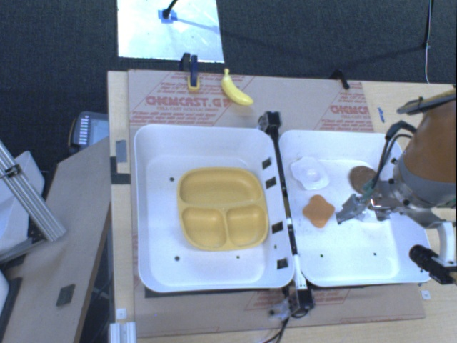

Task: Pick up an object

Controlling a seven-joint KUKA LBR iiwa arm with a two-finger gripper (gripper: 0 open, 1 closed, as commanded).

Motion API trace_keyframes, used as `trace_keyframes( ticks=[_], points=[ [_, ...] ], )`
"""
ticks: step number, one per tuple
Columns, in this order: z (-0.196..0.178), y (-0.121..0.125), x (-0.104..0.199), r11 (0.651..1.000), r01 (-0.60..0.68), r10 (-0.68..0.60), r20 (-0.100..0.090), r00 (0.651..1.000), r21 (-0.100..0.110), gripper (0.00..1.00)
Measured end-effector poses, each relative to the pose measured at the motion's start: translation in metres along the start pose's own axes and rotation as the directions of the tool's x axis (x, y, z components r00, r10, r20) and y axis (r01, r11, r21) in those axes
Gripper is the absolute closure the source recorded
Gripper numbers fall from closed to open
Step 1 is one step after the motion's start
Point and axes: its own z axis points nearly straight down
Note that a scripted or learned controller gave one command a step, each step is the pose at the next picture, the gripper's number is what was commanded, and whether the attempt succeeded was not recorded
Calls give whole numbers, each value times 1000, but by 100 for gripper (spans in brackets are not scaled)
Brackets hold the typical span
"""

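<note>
Pincer low in right bin, tips just beside an orange flat cookie-like piece, on its right; can't tell how it's set, too blurred. Brown disc behind the pincer, clear plastic piece near the bin's top left. Left bin holds a yellow divided tray. Banana on cardboard beyond the bins.

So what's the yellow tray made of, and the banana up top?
The tray looks like moulded plastic: one even yellow, smooth, with rounded compartments and a soft sheen. The banana also seems plastic, a toy perhaps: uniform glossy yellow with no spots, though it is too small to be sure.
</note>
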Motion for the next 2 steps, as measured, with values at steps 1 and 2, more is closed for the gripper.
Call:
trace_keyframes(
  ticks=[1, 2],
  points=[
    [-6, 3, 0, 1000, 3, -3, 2, 1000, -12, 0],
    [39, 1, 8, 1000, 2, -2, 0, 1000, -9, 0]
  ],
)
